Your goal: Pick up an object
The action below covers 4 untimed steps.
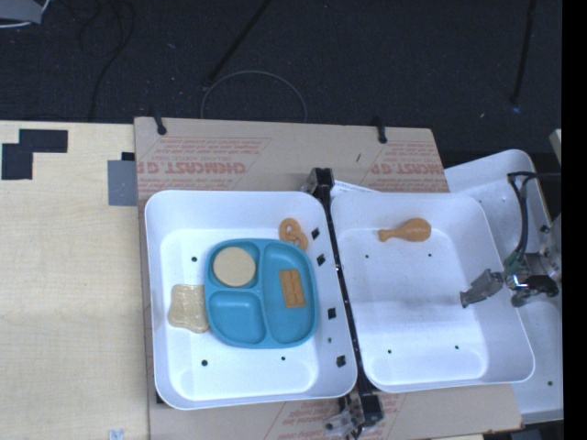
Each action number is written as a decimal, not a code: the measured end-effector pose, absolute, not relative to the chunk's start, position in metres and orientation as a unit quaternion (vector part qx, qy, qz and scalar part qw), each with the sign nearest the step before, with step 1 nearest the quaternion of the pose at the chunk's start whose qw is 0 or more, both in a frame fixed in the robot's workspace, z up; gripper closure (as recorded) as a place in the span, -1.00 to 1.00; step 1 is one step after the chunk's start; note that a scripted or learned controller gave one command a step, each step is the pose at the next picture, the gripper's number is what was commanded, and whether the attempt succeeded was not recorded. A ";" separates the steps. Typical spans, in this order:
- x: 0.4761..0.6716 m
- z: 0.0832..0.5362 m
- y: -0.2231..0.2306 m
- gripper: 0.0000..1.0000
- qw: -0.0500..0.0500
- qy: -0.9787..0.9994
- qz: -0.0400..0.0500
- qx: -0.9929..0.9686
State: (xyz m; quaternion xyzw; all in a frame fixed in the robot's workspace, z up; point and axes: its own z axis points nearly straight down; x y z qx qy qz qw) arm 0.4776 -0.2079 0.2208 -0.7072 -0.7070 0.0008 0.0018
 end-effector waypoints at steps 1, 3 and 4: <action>0.487 0.169 -0.212 -1.00 0.002 -0.707 0.001 -0.707; 0.484 0.086 -0.200 -1.00 0.002 -0.707 0.001 -0.708; 0.485 0.099 -0.201 1.00 0.001 -0.705 0.000 -0.709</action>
